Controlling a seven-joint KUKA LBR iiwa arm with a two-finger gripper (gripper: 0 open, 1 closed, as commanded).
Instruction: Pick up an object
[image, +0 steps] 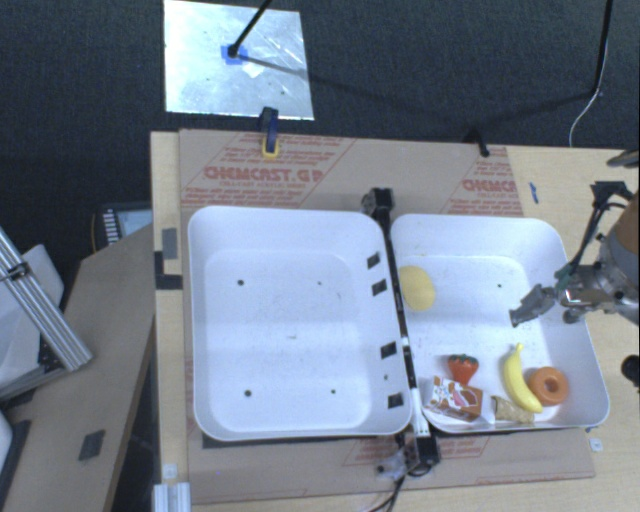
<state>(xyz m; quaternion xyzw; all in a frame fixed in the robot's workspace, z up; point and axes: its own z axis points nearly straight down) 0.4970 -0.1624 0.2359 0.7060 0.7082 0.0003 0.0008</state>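
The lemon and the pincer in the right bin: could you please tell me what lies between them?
Nothing: in the camera view, bare white bin floor separates the lemon from the pincer.

bench (168, 300), cardboard sheet (330, 165), two white bins (290, 320)

Cardboard sheet (300, 170) (printed red), foil square (238, 60)

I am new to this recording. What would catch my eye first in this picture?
The small bright cluster in the right bin's near corner: a banana, an orange ring, a strawberry. A yellow lemon sits alone by the divider. The gripper reaches in from the right.
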